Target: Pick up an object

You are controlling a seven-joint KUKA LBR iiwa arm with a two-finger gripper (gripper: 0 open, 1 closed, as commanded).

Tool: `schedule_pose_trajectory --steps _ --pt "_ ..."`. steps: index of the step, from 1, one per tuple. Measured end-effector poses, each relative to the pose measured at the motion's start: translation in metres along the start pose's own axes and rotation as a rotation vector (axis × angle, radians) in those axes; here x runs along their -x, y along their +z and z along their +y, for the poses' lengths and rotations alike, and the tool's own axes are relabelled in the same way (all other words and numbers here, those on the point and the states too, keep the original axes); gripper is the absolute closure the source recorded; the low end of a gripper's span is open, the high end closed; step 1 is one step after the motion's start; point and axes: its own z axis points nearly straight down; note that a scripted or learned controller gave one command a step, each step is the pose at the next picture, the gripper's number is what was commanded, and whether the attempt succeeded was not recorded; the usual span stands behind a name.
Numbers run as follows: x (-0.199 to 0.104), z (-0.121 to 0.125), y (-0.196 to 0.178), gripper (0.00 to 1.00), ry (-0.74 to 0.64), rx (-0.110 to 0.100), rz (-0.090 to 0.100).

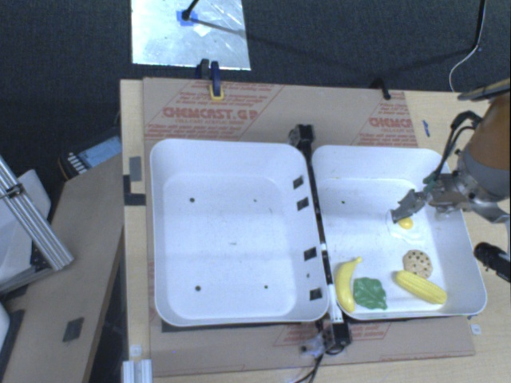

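Over the right bin [375, 162], the gripper [405, 208] touches a small yellow piece [406, 223].

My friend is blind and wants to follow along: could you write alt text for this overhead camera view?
A grey robot arm reaches from the right into the right bin, its gripper just above a small yellow object. Near that bin's front lie a banana, a green leaf, a cookie and a corn cob. The left bin sits beside it.

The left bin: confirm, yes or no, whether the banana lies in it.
No: the banana lies in the right bin, near its front left corner beside a green leaf-shaped piece.
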Motion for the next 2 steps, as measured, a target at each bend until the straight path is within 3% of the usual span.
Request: schedule_pose_trajectory --steps 1,2 --pt "-0.052 -0.013 -0.116 0.00 -0.008 0.013 0.000" --pt "-0.077 -0.046 -0.244 0.00 -0.005 0.019 -0.001"
